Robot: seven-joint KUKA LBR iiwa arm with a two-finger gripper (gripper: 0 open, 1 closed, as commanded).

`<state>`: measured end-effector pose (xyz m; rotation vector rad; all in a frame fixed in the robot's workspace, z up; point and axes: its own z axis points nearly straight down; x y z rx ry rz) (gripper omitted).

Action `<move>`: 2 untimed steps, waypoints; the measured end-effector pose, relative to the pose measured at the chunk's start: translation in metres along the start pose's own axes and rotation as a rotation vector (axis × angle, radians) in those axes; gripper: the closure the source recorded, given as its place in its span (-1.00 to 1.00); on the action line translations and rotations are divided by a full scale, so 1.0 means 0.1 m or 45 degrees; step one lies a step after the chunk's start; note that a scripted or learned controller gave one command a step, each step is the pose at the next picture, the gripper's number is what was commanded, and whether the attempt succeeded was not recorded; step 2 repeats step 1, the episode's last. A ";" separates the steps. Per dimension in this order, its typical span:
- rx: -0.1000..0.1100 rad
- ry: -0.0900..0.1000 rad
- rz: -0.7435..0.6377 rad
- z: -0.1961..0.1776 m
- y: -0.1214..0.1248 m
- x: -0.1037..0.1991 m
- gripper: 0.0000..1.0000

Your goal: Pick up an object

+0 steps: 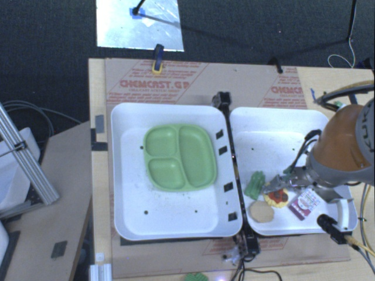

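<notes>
Camera view, gripper (280, 183) in right bin (275, 124), over red-yellow toy (278, 199), finger state unclear

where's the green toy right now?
The green toy lies in the right bin, near its left wall toward the front, just above the tan round piece and left of the gripper.

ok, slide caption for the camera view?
Pincer low over yellow-and-red toy in right white bin; green divided plate in left.

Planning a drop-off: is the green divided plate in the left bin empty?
Empty: the green plate lies flat in the left bin, all three compartments bare.
</notes>
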<state>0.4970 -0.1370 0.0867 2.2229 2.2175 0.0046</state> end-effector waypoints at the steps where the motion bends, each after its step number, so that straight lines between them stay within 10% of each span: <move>1: -0.004 -0.004 -0.003 -0.64 -0.09 -0.14 -1.00; 2: -0.004 -0.004 -0.003 -0.64 -0.09 -0.14 -1.00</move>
